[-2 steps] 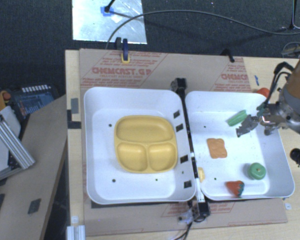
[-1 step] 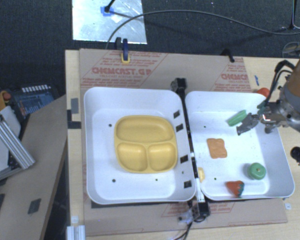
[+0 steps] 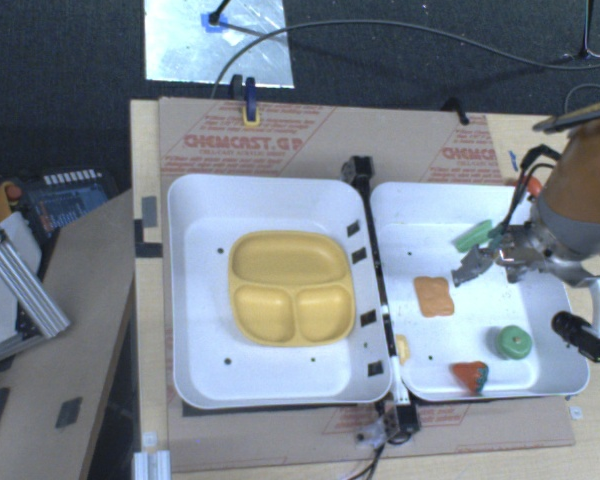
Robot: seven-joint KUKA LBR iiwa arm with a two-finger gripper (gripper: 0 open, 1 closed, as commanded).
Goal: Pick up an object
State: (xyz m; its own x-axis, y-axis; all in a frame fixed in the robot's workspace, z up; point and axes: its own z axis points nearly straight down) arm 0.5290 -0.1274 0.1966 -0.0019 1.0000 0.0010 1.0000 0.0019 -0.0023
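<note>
Camera view: the orange toast-like piece (image 3: 433,296) lies flat in the right bin (image 3: 550,378), with the gripper (image 3: 470,266) just above-right of it, empty. Can't tell if the jaws are spread (too blurry). Flat piece, so the fingers could skid off, or drift to the green strip (image 3: 473,236).

yellow tray (image 3: 286,298), white bins (image 3: 195,268), orange toast (image 3: 434,296), green round toy (image 3: 514,342)

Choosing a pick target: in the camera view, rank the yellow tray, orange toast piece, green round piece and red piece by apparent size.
1. yellow tray, by far the largest
2. orange toast piece
3. green round piece and red piece: look alike, so unranked
</note>
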